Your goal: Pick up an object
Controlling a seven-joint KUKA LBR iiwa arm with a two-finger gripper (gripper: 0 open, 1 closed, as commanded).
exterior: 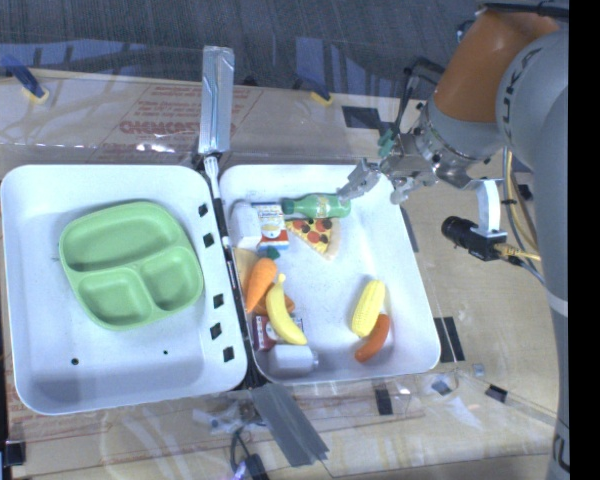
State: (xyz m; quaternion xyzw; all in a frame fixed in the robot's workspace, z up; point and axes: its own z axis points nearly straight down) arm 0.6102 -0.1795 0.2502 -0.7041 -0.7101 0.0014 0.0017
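The gripper (363, 180) sits over the upper edge of the right bin (405, 268), its 2 fingers (358, 181) angled down and to the left. Right at their tips lies a green bottle (317, 206), on its side, cap end toward the gripper. Whether the fingers are apart or clamped on the bottle, I cannot tell at this angle; they look to be touching or just beside its end.

Just below the bottle, a pizza slice (314, 234) rests flat, and to its left a small carton (270, 221) stands against the bin's left wall. Lower down, a carrot (260, 283) leans beside a banana (284, 316), the 2 touching. Toward the right of this bin, a corn cob (368, 307) lies with an orange sausage-like piece (374, 338) just beneath it.

Further out, the left bin (40, 368) carries a green divided plate (131, 264) with 3 compartments, tilted slightly in view. Behind the gripper, the arm (525, 88) rises to the right, its orange band (480, 58) showing above the wrist.
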